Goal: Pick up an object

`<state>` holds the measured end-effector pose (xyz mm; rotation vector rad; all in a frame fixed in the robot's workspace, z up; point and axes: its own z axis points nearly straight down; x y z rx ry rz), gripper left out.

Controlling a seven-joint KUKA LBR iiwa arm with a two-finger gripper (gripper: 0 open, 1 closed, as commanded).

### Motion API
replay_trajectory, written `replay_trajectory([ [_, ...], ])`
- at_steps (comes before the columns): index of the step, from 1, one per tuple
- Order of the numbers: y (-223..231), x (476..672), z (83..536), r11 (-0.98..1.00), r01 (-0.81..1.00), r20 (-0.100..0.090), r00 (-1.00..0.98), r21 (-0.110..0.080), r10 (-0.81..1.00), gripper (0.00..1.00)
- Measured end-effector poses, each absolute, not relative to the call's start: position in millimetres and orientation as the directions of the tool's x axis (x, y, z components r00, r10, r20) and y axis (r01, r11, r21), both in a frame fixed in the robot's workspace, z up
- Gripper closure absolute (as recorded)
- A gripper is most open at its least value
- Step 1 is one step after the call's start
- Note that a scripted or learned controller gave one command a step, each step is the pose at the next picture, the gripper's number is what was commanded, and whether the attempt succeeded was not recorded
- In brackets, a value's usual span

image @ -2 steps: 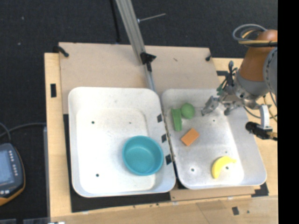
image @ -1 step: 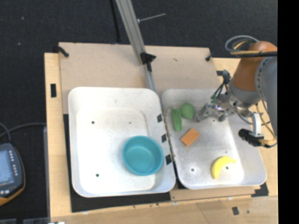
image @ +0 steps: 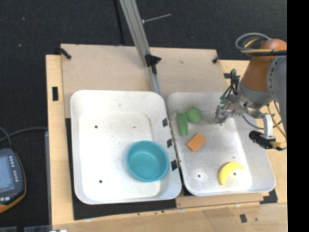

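Gripper [image: 221,115]: seen low over the right white bin [image: 256,178], near its back wall; whether it is spread or closed cannot be told at this scale.
Held: nothing is seen between the tips.
Nearest candidates: round green ball [image: 194,114] just to the gripper's left, touching an upright green block [image: 182,123] beyond it.
Others: orange foam cube [image: 196,142] below-left; yellow plastic banana [image: 230,172] well below.
Far left: blue plastic bowl [image: 147,160] in the left white bin [image: 87,129].
Risk: the ball may be nudged and rolled against the block, or both may be caught, if the descent is off-centre.
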<state>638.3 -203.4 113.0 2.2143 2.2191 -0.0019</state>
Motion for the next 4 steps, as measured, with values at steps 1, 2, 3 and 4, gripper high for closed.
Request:
replay_trajectory([
  [1, -202.3, 630.9, 162.2, -0.001, 1.000, -0.001, 0.001, 0.006, 1.000, 1.00],
  [2, -212.6, 635.2, 220.8, -0.001, 1.000, -0.003, 0.001, 0.008, 1.000, 1.00],
  [3, -218.2, 635.9, 285.3, 0.003, 1.000, -0.003, -0.003, 0.009, 1.000, 1.00],
  [4, -218.8, 636.7, 289.5, 0.003, 1.000, -0.002, -0.003, 0.003, 1.000, 1.00],
])
